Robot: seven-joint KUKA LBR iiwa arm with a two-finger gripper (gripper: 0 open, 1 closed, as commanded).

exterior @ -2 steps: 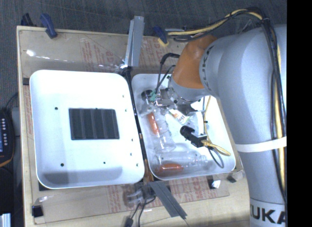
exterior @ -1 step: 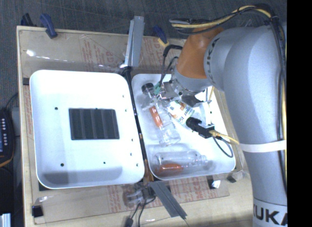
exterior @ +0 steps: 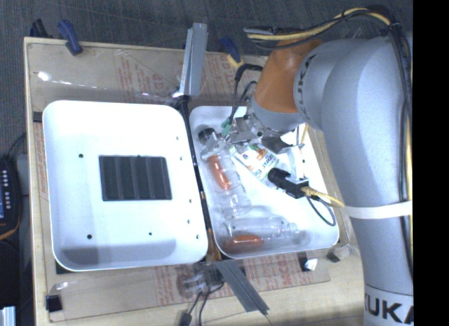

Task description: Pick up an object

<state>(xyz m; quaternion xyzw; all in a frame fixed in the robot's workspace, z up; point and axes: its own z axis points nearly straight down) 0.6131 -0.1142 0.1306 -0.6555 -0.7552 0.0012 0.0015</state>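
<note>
Gripper (exterior: 238, 134): down in right bin (exterior: 319, 177), far end; grip state can't tell.
Objs: clear bottles (exterior: 263, 232) piled along near edge, w/ orange item (exterior: 220, 173) mid-bin.
Left bin (exterior: 70, 135): dark panel (exterior: 135, 177) at centre.

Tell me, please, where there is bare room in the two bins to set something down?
The left bin is bare all around its dark grille. The right bin is crowded: arm over its top, clear bottles along its lower half.
</note>
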